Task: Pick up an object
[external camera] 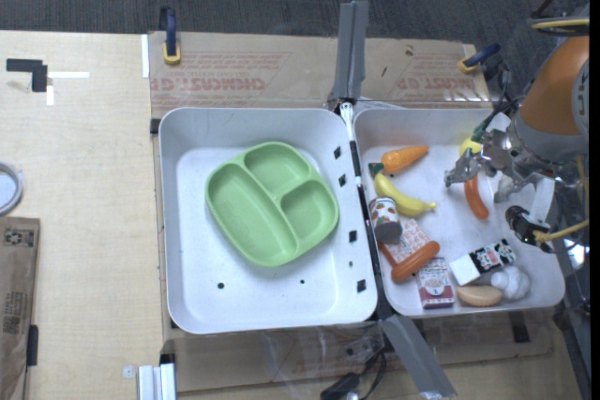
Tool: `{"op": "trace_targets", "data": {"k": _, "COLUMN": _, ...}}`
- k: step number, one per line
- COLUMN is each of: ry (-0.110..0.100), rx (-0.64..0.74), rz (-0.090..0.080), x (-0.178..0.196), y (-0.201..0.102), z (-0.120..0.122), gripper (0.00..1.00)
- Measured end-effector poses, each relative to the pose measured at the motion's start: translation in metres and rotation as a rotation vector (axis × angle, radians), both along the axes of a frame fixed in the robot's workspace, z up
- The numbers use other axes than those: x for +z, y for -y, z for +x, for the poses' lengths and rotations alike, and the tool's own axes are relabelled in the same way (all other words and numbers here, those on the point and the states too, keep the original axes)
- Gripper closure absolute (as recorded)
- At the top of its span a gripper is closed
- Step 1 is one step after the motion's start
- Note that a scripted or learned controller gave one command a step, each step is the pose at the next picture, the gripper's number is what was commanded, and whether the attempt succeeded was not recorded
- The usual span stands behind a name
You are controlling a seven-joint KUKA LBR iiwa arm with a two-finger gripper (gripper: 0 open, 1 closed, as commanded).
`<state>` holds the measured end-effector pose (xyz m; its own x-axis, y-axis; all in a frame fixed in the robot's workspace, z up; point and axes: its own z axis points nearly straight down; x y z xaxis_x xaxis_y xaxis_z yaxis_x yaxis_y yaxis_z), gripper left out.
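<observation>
The gripper (475,175) sits low over the right bin (553,290), near its right wall, directly above an orange-red sausage-shaped item (477,199). Whether the fingers are apart, together or clamped on that item cannot be told; metal parts overlap its upper end. The arm (555,103) enters from the right, its orange band above the wrist.

Right bin contents: a carrot (404,157) at the upper left; a banana (401,197) just below it; a small can (384,219) beside the banana; a red hot dog (414,260) lying on a printed card; a small red packet (435,284); a black-and-white carton (482,261); a tan bread roll (479,295) touching a white lumpy object (511,281) near the front wall.

The left bin (178,229) holds a green divided plate (272,201), three compartments, lying flat near the centre.
</observation>
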<state>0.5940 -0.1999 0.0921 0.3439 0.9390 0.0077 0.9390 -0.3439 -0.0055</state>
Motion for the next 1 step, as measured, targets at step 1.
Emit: {"op": "trace_targets", "data": {"k": 1, "ry": 0.001, "rx": -0.005, "rz": -0.005, "x": 0.0093, "y": 0.0026, "z": -0.0003, "gripper": 1.00}}
